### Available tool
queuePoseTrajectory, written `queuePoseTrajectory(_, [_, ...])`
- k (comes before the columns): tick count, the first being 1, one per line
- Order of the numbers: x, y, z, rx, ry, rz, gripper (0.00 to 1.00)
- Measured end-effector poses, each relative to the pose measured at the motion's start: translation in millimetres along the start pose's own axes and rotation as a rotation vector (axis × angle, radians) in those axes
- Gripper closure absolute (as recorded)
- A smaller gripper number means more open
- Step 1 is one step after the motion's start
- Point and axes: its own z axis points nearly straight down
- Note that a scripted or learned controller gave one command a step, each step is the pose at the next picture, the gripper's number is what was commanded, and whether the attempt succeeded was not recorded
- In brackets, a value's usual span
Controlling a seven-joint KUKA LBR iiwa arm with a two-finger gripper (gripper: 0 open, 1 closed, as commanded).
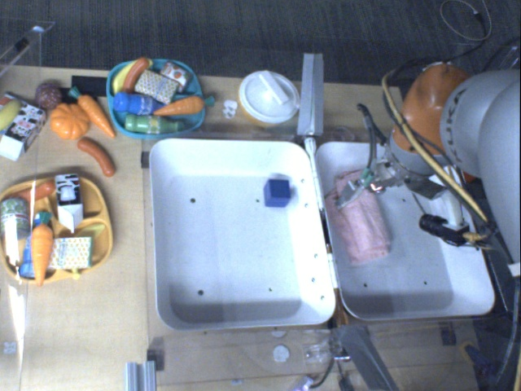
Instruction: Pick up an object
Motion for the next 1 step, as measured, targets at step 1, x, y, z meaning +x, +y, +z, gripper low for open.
queuePoseTrajectory(1, [-11.5, 4.7, 0.4, 0.002, 0.001, -0.031, 0.00])
